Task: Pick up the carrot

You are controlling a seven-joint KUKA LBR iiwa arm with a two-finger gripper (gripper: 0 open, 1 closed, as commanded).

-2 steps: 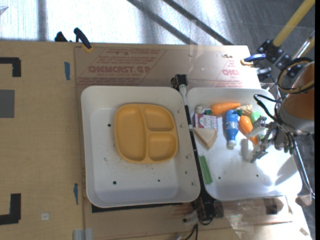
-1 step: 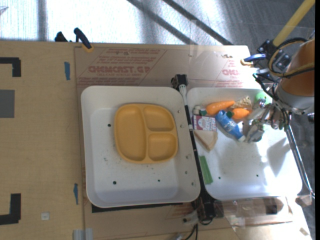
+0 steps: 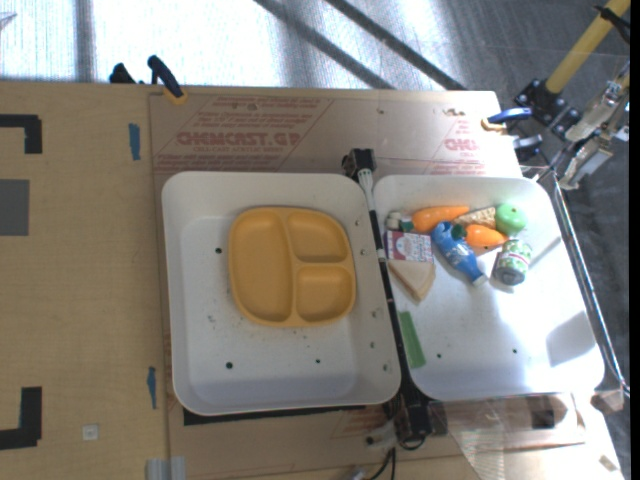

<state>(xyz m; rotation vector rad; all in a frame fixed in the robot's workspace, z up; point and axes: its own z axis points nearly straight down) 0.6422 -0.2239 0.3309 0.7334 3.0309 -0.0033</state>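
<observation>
The shallow left white plastic bin [image 3: 190,298] holds a mustard-yellow divided plastic tray [image 3: 292,265], plain and unpatterned, and dark specks dot the white floor toward six o'clock. In the shallow right white plastic bin [image 3: 500,348], an orange toy carrot [image 3: 440,216] lies with a lime-green round ball [image 3: 511,216] at its three o'clock, and a blue plastic bottle [image 3: 460,253] at five o'clock. A green strip [image 3: 411,339] marks the dark divider between the bins.

a pale metal gripper assembly [image 3: 590,138] with dark fittings; a blue-handled clamp part beside it
</observation>
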